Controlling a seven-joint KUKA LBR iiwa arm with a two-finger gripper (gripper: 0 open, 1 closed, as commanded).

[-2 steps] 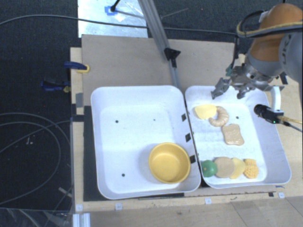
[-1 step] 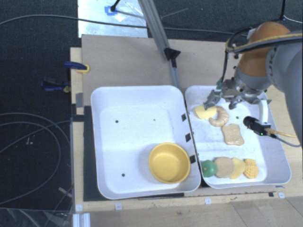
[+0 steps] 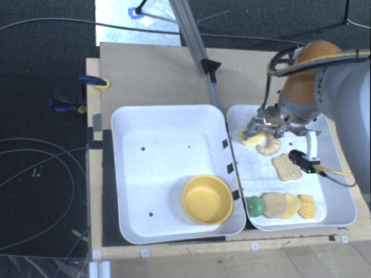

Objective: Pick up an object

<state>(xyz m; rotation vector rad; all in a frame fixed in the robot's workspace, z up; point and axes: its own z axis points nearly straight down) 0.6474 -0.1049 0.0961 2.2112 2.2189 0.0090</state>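
The gripper (image 3: 255, 131) is low in the far part of the right bin (image 3: 342, 210), over a pale yellow piece (image 3: 249, 138) beside a croissant-shaped piece (image 3: 268, 148). Its grip cannot be told. A yellow bowl (image 3: 207, 198) sits in the left bin (image 3: 124, 155).

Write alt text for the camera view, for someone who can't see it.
A grey robot arm reaches from the right, its gripper low over pale toy food at the back of the right white bin. More toy food lines that bin's front edge, and a yellow bowl sits in the left white bin.
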